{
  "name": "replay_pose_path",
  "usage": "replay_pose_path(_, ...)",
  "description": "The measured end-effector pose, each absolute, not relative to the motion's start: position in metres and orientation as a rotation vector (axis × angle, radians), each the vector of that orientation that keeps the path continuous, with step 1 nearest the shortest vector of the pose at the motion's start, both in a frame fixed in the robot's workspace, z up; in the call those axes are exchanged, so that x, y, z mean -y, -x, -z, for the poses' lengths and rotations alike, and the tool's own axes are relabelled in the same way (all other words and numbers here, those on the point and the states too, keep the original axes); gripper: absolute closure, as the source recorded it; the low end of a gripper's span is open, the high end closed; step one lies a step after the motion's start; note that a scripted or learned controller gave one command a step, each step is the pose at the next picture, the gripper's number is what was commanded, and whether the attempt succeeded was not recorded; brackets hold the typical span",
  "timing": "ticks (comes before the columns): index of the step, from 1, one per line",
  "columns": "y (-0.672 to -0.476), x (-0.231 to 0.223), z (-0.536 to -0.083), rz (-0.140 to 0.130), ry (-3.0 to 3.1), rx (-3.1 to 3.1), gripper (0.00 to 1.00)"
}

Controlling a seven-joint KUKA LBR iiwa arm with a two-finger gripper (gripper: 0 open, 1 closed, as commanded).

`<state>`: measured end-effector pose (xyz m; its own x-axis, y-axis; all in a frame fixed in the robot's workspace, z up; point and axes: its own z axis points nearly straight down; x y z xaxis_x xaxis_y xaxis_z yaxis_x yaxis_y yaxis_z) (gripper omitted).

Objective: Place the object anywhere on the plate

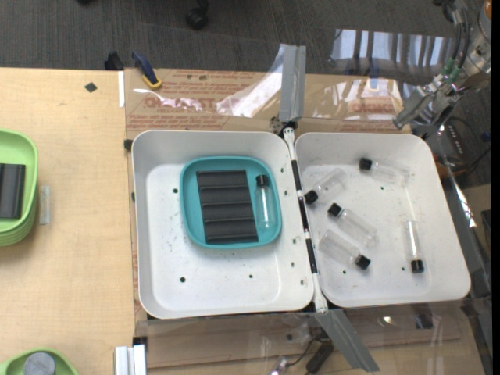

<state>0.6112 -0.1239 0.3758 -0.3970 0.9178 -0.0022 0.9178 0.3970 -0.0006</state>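
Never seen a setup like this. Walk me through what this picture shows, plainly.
This is one camera fixed above a workbench, looking down at a slant. Two shallow white bins sit side by side. The left bin holds a teal plate with a dark ribbed insert; one clear vial with a black cap lies along the plate's right side. The right bin holds five more clear, black-capped vials, scattered loosely. The job is putting such an object on the plate. The machine is a robot arm; part of it shows at the top right corner, away from the bins, too unclear to tell its hand's state. A green tray sits at the far left on the wooden bench.
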Motion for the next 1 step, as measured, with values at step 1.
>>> replay_pose_path(1, -0.6524, 0.2033, -0.3997, 0.003, -1.727, -2.623, 0.00)
